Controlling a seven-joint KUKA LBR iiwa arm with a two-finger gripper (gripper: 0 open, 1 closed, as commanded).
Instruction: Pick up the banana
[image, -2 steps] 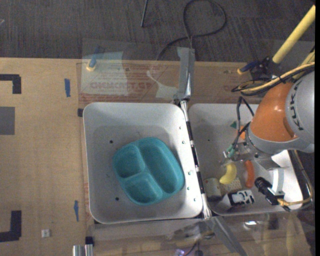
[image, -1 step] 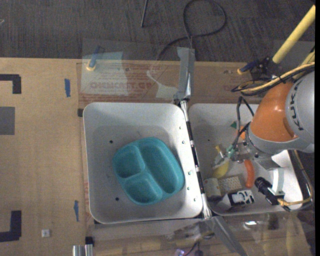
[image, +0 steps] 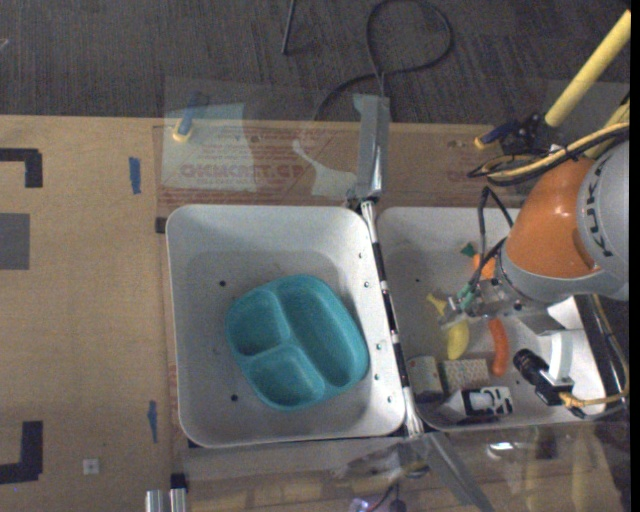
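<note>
While my arm hangs low over the right bin (image: 420, 232), the gripper (image: 472, 300) sits just above the banana (image: 456, 340), and I cannot tell its grip. The banana lies on the bin floor (small, yellow, smooth), so the lift is not done. Beside it is an orange carrot (image: 497, 346). The left bin (image: 200, 240) holds a teal plate (image: 296, 342) with 3 parts.

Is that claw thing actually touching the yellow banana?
Cannot tell. In the camera view the gripper sits right over the banana, overlapping its top end, so neither contact nor a gap shows plainly.
</note>
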